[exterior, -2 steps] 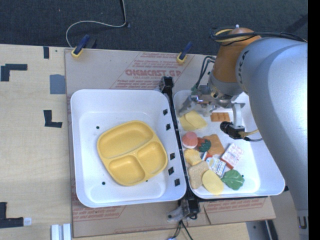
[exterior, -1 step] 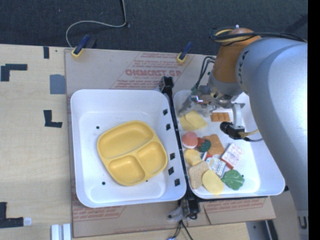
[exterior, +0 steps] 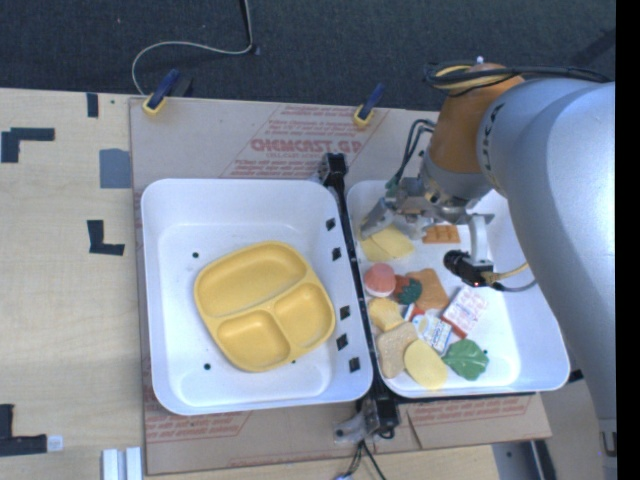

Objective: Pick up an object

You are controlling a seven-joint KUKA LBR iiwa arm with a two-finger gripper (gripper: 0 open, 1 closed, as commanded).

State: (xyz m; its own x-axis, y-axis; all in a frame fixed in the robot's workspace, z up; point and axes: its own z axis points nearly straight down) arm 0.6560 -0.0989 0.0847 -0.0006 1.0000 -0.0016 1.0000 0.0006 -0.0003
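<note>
The grey arm [exterior: 560,168] looms over the right bin [exterior: 540,353], its fingers' [exterior: 400,213] state hidden.

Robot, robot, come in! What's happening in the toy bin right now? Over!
Gripper low over right bin, fingers hidden. Nothing seen lifted; yellow piece right below it. Toy food crowded together. Yellow tray in left bin.

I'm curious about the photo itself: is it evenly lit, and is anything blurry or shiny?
Camera view: soft, even light with faint shadows inside the left bin; mild sheen on the yellow tray; the big grey arm, nearest the lens, looks soft and bulky; the small toy foods lack fine detail.
</note>
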